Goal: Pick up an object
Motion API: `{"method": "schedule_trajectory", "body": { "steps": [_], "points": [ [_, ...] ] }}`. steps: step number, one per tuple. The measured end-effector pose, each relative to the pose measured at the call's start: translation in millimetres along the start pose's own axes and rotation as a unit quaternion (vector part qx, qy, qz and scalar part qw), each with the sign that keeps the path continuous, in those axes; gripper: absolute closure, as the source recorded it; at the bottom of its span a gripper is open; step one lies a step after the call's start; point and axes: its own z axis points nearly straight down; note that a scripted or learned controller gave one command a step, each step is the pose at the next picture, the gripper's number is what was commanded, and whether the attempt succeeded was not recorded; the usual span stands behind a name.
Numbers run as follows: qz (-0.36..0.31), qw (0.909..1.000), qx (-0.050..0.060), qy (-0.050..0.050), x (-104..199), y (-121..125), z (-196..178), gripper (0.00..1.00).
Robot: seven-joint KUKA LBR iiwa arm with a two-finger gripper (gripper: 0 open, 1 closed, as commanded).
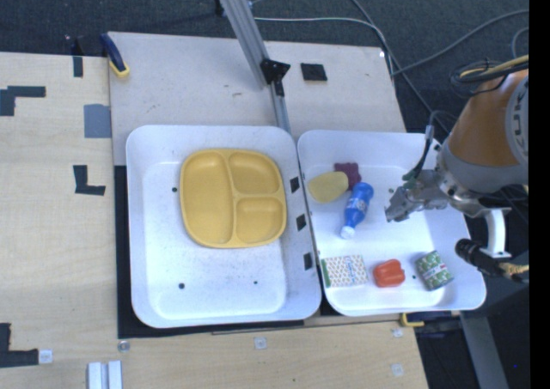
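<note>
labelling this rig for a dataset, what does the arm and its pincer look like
The arm is a rounded grey body with a broad orange band above the wrist. Its pincer is a small dark grey metal piece at the tip. A white bracket-like part and thin cables sit beside the arm.

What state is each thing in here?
Yellow tray: flat in left bin, compartments bare.
Blue bottle: lying on its side, right bin.
Yellow lump: resting against purple item.
Patterned packet: lying flat.
Red item: resting free.
Green can: tipped over.
Gripper: above right bin, holding nothing visible.
</note>
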Motion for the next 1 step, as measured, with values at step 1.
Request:
{"method": "schedule_trajectory", "body": {
  "steps": [1],
  "points": [
    [0.000, 1.0000, 0.000, 0.000, 1.7, 11.3, -51.0, 1.00]
  ]
}}
